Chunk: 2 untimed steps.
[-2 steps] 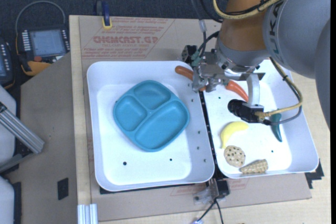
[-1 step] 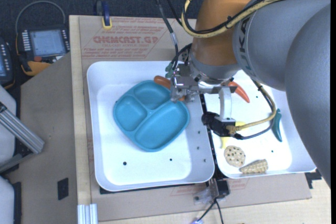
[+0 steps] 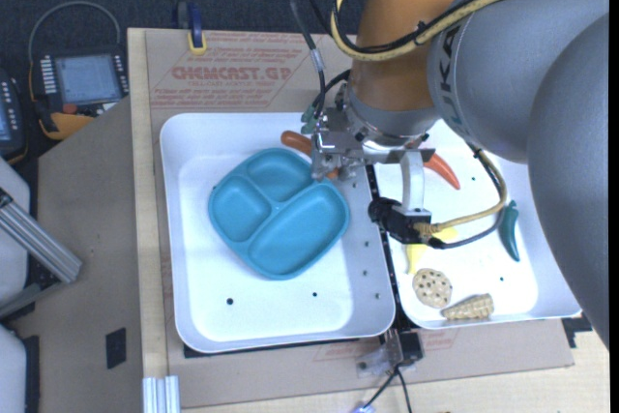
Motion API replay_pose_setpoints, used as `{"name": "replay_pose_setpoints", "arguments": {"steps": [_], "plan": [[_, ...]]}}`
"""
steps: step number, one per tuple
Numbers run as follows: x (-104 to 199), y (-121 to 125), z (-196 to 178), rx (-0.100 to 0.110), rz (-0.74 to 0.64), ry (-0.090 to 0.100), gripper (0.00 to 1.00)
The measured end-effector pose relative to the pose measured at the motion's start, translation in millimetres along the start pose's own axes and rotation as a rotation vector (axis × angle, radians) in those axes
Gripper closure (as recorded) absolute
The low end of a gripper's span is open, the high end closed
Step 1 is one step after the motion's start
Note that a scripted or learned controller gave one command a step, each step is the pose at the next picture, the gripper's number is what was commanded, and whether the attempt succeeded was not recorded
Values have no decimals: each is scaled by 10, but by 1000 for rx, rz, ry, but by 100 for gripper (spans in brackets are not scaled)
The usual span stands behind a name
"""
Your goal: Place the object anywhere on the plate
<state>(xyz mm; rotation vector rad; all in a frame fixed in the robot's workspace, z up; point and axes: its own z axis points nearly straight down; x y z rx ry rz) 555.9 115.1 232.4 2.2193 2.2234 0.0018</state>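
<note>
Camera view: the grey KUKA arm with its orange band reaches in from three o'clock and hangs over the seam between the two shallow white bins.
Gripper: the two-finger gripper [image 3: 327, 160] sits at the one o'clock rim of the plate; the wrist hides it too much to tell how wide it stands or whether it grips anything.
Plate: blue three-compartment plastic plate [image 3: 279, 211] lies in the left white bin [image 3: 193, 285], nothing visible in its compartments.
Object: a small orange carrot-like piece [image 3: 296, 141] pokes out at eleven o'clock of the gripper, just beside it and just off the plate's rim; likely the task's thing, though whether it is held cannot be seen.
Handling: probably light, stiff, smooth toy plastic, apt to slip or roll; best pinched across its thicker middle.
Right bin: the right white bin [image 3: 542, 300] holds an orange pepper-like piece [image 3: 443, 169], a teal pod [image 3: 510, 229], a round speckled cracker [image 3: 431, 286] and a tan cone-shaped piece [image 3: 469, 308].
</note>
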Motion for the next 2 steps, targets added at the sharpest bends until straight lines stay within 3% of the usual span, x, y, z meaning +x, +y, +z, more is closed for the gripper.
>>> {"name": "replay_pose_setpoints", "arguments": {"steps": [1, 2], "plan": [[-117, 42, 181, 6, 4, -2, 100], [-110, 44, 170, 4, 3, -1, 0]]}}
